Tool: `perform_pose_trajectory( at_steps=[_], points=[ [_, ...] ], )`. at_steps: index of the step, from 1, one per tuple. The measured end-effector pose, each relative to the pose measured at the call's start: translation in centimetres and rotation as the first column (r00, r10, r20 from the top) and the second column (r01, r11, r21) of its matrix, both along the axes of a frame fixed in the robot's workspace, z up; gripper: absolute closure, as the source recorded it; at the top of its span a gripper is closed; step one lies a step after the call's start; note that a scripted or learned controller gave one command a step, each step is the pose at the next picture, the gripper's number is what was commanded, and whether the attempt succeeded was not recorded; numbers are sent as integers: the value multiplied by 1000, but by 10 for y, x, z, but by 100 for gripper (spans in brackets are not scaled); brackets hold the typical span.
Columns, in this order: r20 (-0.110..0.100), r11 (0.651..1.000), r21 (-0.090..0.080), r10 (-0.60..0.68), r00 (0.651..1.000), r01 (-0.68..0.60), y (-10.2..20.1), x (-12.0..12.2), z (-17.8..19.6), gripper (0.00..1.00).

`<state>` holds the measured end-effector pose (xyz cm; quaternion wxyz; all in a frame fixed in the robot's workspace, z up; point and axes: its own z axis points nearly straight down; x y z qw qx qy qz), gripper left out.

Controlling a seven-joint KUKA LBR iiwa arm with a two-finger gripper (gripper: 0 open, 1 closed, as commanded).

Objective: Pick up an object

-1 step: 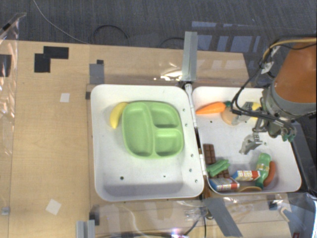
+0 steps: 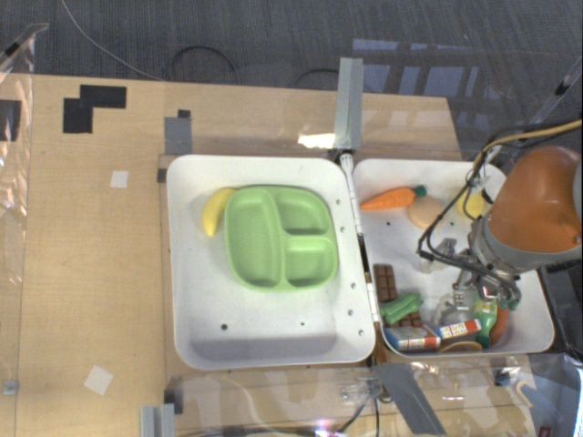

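Hand (image 2: pixel 466 300) hangs low over the clutter in the near corner of the right bin (image 2: pixel 543 333); whether it grips cannot be told. Nearby lie a tube (image 2: pixel 435 337), green pod (image 2: pixel 401 309) and chocolate bar (image 2: pixel 385 283). Judged step: descending to grasp; next, closing and lifting.

Green tray (image 2: pixel 278 238), yellow banana (image 2: pixel 213 210), orange carrot (image 2: pixel 390 199), brown chocolate bar (image 2: pixel 385 283), white bins (image 2: pixel 196 326)

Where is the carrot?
The carrot lies in the right bin, near its back edge, just left of a pale round thing.
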<state>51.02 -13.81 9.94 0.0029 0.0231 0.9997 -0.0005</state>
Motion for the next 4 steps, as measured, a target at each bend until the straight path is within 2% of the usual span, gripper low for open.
perform_pose_trajectory(
  at_steps=[1,2,3,4],
  points=[
    [11,1000,-1,9,1000,-9,2,4,13,100],
    [4,984,-5,181,984,-181,-66,-8,40,100],
    [5,802,-9,598,802,-598,-66,10,-8,100],
    [9,846,-13,533,846,-533,-27,27,133,100]
  ],
)
